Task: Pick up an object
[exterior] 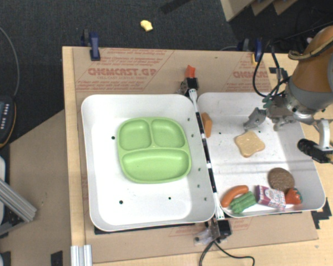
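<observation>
**Gripper low over right bin, nothing held yet**

We see the gripper [265, 117] hanging over the upper part of the right bin [227, 101], its two grey fingers spread apart with nothing between them. The nearest candidate is the toast slice [250, 144], lying flat on the bin floor just below and left of the fingertips, apart from them. We judge this the likely target, since it sits alone with free room around it.

Other options: an orange piece [207, 124] pressed against the divider between the bins, awkward for fingers because the wall crowds it. At the near edge a cluster sits packed together: sausage [234, 194], green pepper [243, 203], purple carton [271, 197], brown patty [281, 178], tomato [293, 196], mostly touching, so a clean pinch there looks harder.

The left bin [100, 193] carries a green divided plate [154, 149], compartments bare, probably a drop spot.

Pick not yet made; we'd expect a descent onto the toast
</observation>
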You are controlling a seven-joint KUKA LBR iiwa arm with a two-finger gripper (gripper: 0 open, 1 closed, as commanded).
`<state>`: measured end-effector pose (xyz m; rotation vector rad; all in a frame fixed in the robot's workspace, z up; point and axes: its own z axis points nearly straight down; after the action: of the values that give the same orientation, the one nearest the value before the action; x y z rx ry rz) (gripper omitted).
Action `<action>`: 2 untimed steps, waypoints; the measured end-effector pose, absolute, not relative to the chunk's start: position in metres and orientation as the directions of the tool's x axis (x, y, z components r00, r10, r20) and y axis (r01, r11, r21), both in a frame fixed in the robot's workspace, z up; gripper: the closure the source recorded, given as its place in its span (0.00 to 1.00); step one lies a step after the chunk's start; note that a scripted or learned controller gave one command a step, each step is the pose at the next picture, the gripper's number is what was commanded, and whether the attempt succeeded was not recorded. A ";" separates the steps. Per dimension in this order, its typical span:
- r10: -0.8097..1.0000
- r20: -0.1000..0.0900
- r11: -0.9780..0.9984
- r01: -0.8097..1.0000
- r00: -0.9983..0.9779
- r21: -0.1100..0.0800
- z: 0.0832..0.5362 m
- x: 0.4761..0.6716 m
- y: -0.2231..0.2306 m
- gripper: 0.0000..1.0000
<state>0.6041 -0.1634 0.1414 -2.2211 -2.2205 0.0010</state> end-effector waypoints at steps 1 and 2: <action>1.000 -0.004 0.002 1.000 -0.002 0.006 0.085 0.593 -0.145 0.00; 1.000 0.001 0.000 1.000 0.000 -0.002 0.092 0.569 -0.127 0.00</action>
<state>0.5693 -0.1266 0.0920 -2.2198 -2.2197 0.0010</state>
